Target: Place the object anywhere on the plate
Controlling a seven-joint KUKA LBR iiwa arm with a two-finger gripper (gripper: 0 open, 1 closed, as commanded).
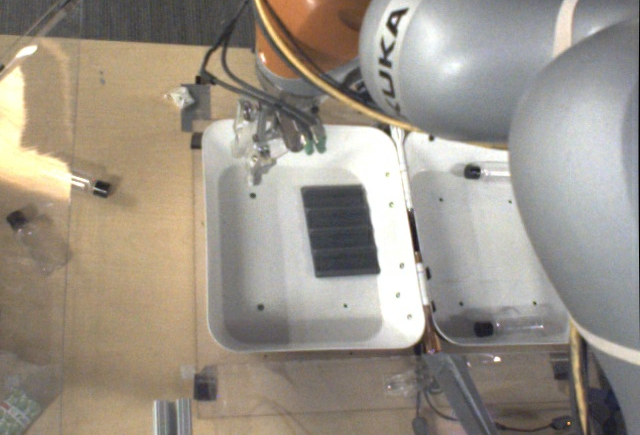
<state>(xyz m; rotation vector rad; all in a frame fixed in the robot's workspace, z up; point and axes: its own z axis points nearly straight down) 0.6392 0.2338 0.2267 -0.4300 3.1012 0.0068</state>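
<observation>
On the table [130, 273], at far left, a clear black-capped tube [92, 186] is lying near a small dark-tipped item [15, 220]. The gripper [262, 148] is hanging over the far left corner of the left bin [225, 323]; whether it is open or closed cannot be told. The dark ribbed plate [340, 230] is lying at mid-bin, apart from the gripper. In the right bin [440, 323], a far tube [485, 171] and a near tube [510, 326] are lying beside the overhanging arm [480, 33].
</observation>
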